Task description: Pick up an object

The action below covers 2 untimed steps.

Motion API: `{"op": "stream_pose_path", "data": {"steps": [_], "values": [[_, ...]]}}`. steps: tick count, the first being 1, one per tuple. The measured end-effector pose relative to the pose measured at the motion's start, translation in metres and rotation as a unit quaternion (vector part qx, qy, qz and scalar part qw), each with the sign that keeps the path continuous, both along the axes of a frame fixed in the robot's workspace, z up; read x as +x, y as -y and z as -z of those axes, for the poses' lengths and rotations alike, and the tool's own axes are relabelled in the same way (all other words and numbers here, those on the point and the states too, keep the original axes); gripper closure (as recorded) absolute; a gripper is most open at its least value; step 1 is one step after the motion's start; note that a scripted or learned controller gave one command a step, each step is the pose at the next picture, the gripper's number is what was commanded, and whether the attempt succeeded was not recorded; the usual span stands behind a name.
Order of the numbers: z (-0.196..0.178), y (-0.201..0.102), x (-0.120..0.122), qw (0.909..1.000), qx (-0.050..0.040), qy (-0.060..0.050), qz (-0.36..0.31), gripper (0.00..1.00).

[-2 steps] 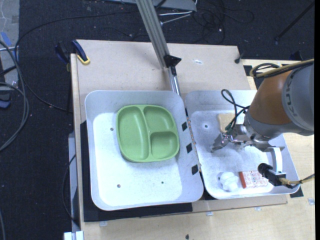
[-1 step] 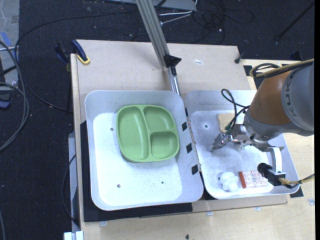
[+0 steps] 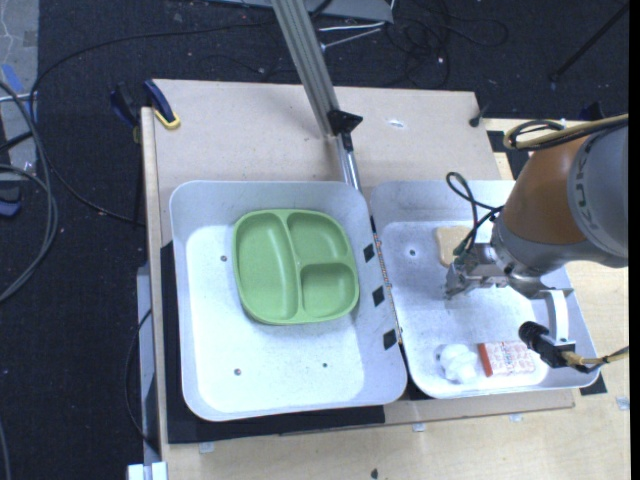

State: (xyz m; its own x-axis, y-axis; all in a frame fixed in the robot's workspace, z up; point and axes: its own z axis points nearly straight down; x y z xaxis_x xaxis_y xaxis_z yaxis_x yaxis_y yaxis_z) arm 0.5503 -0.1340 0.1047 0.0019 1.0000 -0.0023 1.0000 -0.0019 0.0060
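Nearest the lens, along the front of the right bin, lie a small white lump and, just right of it, a red-and-white packet. Starting from the left: the left bin carries a green divided plate, flat, toward its upper middle. Both bins rest on the tabletop. In the right bin, a tan block sits near the back, partly hidden by the arm. The claw hangs just below that block, close above the bin floor, well apart from the lump and packet; whether it is open or closed cannot be made out, and nothing shows between its tips.
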Motion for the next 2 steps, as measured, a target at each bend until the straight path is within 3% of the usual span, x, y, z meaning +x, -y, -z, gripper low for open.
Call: {"op": "stream_pose_path", "data": {"steps": [2], "values": [[-0.109,0.004,-0.001,1.0000,0.0001,0.001,-0.002,1.00]]}}
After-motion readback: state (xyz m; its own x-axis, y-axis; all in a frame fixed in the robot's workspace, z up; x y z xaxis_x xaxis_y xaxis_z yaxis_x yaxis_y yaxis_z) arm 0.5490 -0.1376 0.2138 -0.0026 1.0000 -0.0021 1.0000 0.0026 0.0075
